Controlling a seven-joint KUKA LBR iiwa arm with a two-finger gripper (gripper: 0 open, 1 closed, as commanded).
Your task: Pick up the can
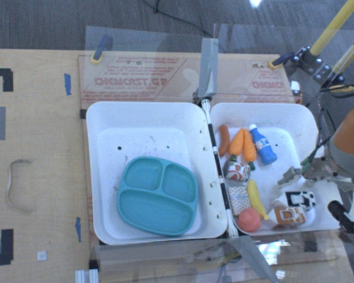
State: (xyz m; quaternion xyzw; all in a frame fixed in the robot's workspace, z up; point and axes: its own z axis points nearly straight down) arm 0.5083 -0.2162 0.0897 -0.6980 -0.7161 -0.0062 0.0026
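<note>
The can is a small one with a white, red and green label. It lies in the right bin close to that bin's left wall, just below the carrot. My gripper hangs over the right part of the same bin, well to the right of the can and apart from it. Nothing shows in its grasp. The grey arm with its orange band comes in from the right edge.
Around the can lie a hot dog, a blue bottle, a yellow banana, a red ball and a brown-and-white carton. A teal divided plate sits in the left bin.
</note>
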